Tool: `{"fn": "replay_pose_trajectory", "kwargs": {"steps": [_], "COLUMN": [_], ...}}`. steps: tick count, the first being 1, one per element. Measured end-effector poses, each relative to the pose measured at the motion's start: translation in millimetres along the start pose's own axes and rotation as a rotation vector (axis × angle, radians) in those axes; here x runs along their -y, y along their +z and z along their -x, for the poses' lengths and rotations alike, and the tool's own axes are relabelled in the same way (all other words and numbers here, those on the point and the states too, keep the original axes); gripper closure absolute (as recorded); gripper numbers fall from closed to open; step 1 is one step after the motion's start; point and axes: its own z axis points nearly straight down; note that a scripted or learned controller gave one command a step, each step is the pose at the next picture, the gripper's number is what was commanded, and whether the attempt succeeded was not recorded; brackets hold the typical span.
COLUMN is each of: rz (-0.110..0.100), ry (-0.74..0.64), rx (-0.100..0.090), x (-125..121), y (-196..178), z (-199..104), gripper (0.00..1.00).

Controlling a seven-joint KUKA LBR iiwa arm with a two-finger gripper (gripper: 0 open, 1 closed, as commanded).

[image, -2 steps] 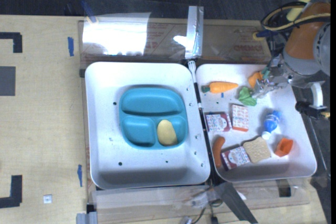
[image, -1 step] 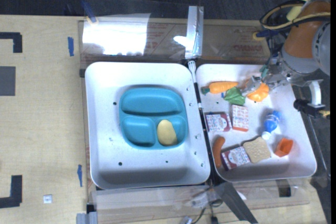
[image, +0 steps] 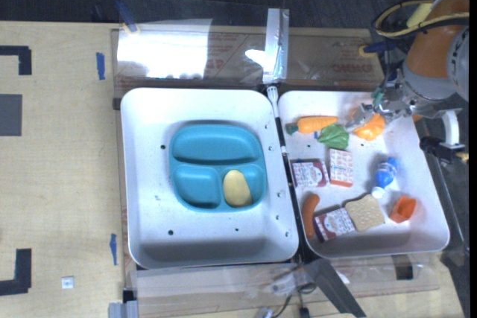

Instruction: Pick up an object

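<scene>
My gripper (image: 378, 109) hangs over the far right corner of the right bin (image: 432, 234), under the grey arm with its orange band (image: 436, 48). A small orange piece (image: 370, 129) lies just below and in front of it, touching or very close; I cannot tell which. To the left of that piece lie a carrot (image: 316, 123) and a green leafy piece (image: 335, 135).
The right bin also holds two red-and-white packets (image: 308, 173) (image: 341, 167), a blue bottle (image: 384, 175), an orange cup (image: 402, 208), a bread slice (image: 364, 213), a sausage (image: 310, 213) and another packet (image: 335, 223). In the left bin, a blue divided plate (image: 212, 149) carries a yellow lump (image: 237, 188).
</scene>
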Motion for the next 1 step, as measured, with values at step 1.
{"fn": "replay_pose_trajectory", "kwargs": {"steps": [1], "rz": [0.006], "ry": [0.039], "rx": [0.003], "x": [-18.9], "y": [-99.6], "z": [-48.7], "gripper": [1.00]}}
